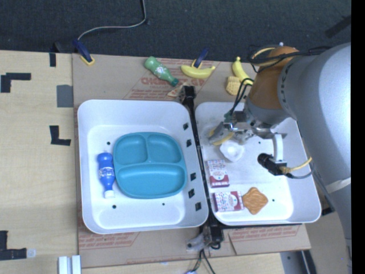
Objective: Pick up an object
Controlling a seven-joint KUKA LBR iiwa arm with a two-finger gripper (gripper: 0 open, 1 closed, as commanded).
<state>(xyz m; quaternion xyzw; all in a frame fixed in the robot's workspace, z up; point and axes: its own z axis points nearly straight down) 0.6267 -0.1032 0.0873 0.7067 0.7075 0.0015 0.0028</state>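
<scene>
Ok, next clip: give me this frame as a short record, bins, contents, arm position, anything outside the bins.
left bin: blue divided plate, blue bottle
right bin: white cup, two red-and-white packets, tan cookie-like piece
pincer: low over the right bin's upper part, beside the white cup
outside bins: green bottle, two bananas, corn cob

One fixed camera hangs above the desk and looks down at a slant, far enough back to take in both white bins side by side, the left bin and the right bin, plus dark floor at the far edge. The arm reaches in from the right, bulking large there because it stands nearer the lens.
</scene>
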